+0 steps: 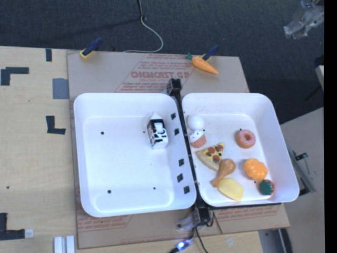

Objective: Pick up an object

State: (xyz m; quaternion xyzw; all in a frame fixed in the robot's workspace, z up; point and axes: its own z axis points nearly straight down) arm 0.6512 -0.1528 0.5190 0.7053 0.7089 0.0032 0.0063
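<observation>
gripper [304, 21] parked at 1 o'clock off bins, claw state cannot tell; pick not begun; toys clustered in right bin [274, 115].

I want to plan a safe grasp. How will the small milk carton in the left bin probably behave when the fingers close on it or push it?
The milk carton looks like a small toy, so probably light and rigid. Its flat sides should suit a pinch. It lies apart from the other things on the smooth floor of the left bin, so a push would likely slide it rather than roll it.
</observation>
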